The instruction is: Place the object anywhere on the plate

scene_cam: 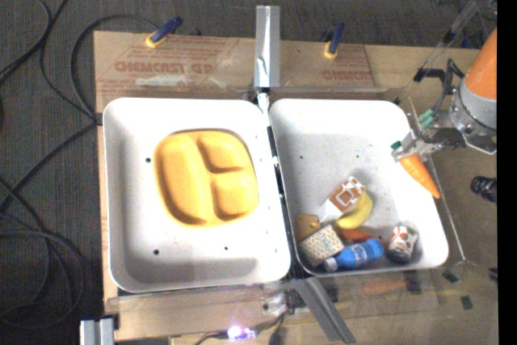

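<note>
We see the arm over the right bin's point(420, 125) edge, gripper point(414, 148) clamped on the carrot point(422, 172), far from the plate point(208, 177).

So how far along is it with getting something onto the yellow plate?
Done: the end effector at the right bin's right edge appears to have a carrot hanging beneath it. In hand: carrying it. Left: crossing to the yellow plate in the left bin and setting it down; the plate has nothing on it yet.
</note>
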